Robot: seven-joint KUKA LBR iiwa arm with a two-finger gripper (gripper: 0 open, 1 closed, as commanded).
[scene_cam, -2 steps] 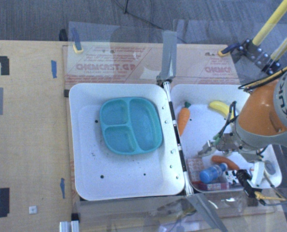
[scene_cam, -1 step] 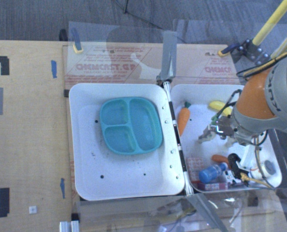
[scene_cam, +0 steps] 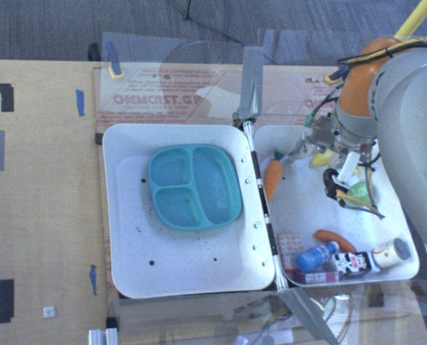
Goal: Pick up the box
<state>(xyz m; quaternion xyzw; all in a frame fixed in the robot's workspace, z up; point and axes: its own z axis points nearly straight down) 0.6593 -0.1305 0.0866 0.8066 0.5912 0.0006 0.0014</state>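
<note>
**Box lies low in the right bin, well clear of the gripper**

The arm (scene_cam: 404, 121) comes in from the right and hangs over the far end of the right bin (scene_cam: 300, 218). The left bin (scene_cam: 124, 192) sits just beside it, with only a teal plate (scene_cam: 195, 187) in it. None of that bears on the job.

The gripper (scene_cam: 327, 149) is over the far part of the right bin, near a carrot (scene_cam: 272, 178) and a small yellow piece (scene_cam: 320, 159). A green piece (scene_cam: 359, 190) lies just below the wrist. From this slant I cannot tell whether the gripper is released or clenched, and nothing can be seen held in it.

The box (scene_cam: 351, 263) is small, black and white, and lies flat at the near edge of the same bin. It lies from the gripper toward the bottom of the view and a little right, well apart from it. Its long axis runs roughly left to right across the view, a little tilted.

It is crowded there. A blue bottle (scene_cam: 315, 256) lies just to its left, a pale can (scene_cam: 390, 253) just to its right, and an orange piece (scene_cam: 336, 240) just beyond it. I judge the grasp should close across the short side, since the ends are hemmed in. The pick has not yet begun.
</note>
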